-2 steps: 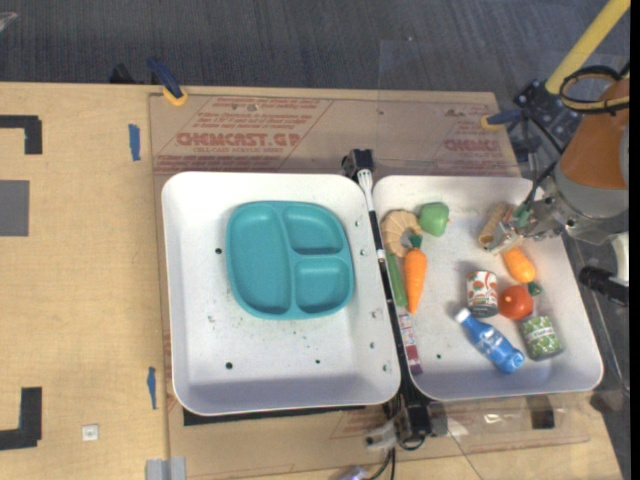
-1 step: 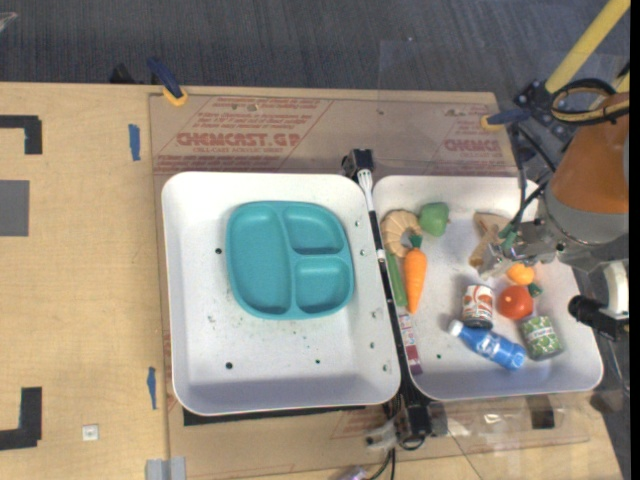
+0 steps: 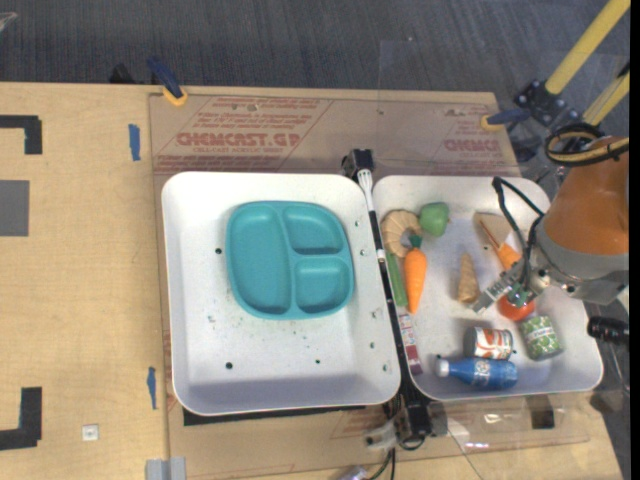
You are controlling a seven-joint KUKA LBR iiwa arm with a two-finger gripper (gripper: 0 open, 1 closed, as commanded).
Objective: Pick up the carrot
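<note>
The carrot is seen lying in the right bin near its left wall, its long axis running toward and away from the camera, well apart to the left of the pincer, whose state cannot be told.

slanted overhead view, both bins

An orange carrot with green top, a teal plate, 2 white bins, a blue bottle.
</note>
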